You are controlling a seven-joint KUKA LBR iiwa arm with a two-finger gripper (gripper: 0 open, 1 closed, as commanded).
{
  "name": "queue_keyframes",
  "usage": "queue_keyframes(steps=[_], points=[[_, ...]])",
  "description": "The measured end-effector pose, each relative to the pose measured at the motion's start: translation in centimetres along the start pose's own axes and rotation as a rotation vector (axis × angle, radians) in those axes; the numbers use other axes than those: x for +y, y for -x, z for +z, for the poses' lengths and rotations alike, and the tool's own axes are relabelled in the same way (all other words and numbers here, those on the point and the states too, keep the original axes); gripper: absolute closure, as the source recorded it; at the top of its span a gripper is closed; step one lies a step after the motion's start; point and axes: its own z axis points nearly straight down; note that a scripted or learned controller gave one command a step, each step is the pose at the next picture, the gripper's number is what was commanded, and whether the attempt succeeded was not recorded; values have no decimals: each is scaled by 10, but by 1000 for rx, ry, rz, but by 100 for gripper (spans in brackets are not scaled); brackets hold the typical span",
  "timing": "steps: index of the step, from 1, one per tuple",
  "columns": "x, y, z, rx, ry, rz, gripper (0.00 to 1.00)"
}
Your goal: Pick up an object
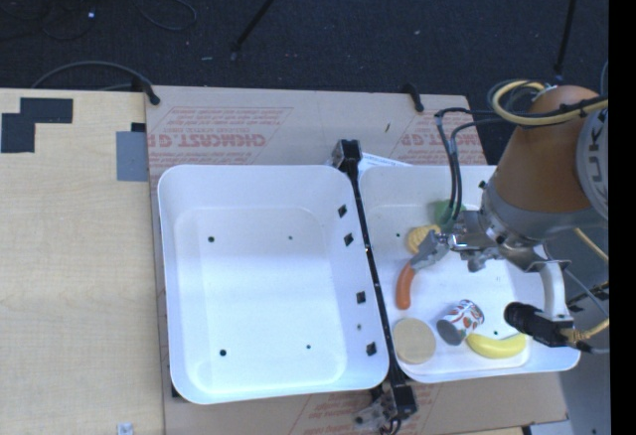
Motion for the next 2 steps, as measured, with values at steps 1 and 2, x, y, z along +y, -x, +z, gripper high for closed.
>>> queue_keyframes(steps=[1, 2], points=[[-16, 11, 113, 0, -1, 2, 0], [-16, 14, 97, -1, 0, 8, 100]])
